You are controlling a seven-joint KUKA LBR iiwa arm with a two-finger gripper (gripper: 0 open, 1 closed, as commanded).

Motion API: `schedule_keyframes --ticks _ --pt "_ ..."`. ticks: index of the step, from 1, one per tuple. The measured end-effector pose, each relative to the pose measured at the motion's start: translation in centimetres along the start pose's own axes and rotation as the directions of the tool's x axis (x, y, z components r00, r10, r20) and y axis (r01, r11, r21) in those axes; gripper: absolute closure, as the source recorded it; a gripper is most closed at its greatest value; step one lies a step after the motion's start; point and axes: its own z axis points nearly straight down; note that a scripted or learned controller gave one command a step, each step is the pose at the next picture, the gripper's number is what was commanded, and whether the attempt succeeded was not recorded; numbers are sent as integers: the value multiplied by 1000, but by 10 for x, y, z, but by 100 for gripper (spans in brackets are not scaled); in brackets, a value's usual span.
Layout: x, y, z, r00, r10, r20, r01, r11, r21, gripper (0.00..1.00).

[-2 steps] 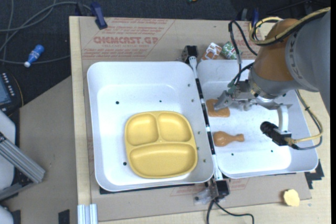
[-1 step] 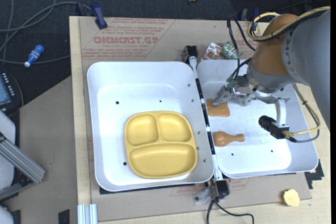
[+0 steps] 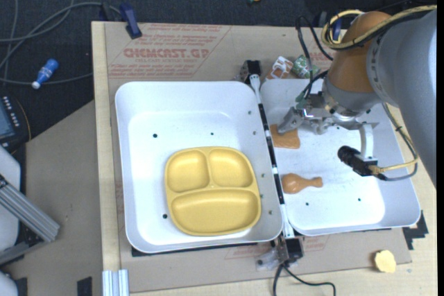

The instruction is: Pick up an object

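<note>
Toy drumstick [image 3: 302,184], tan and small, lies in the right bin [image 3: 388,211] near its divider wall, at about 7 o'clock from the pincer [image 3: 305,120]; a flatter orange piece [image 3: 286,138] lies just under the pincer at the bin's 9 o'clock side. You should expect light, stiff, smooth plastic, likely slippery; take the drumstick across its fat end. Whether the pincer is wide or narrow, you cannot tell.
</note>
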Motion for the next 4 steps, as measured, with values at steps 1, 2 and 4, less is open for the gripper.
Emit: schedule_keyframes --ticks 1,2,4 --pt "-3 -1 0 1000 1 0 -1 1000 1 0" --pt "-16 -11 0 1000 3 -1 -3 1000 4 0" --pt "0 -1 -11 1000 -1 0 1 1000 -3 100"
